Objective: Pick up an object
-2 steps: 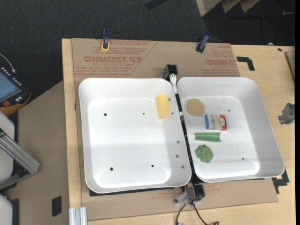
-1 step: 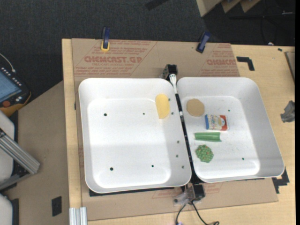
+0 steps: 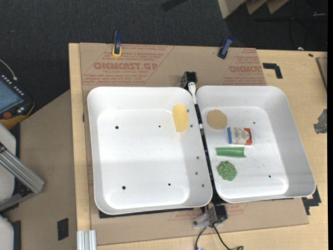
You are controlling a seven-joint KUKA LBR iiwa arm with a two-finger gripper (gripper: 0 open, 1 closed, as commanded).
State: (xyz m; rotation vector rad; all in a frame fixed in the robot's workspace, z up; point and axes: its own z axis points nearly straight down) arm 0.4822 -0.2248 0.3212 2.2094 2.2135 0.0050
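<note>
We find pick not begun. Five candidates lie loose, none lifted. Right bin (image 3: 291, 139), centre-right of frame: tan disc (image 3: 217, 120), red-white packet (image 3: 240, 136), green stick (image 3: 230, 151), green lump (image 3: 227, 170), stacked top to bottom near its left wall. Left bin (image 3: 104, 155): yellow piece (image 3: 180, 117) near its upper right. Pincer state: we cannot tell. Left to do, in our judgement: approach, grasp, lift.
</note>
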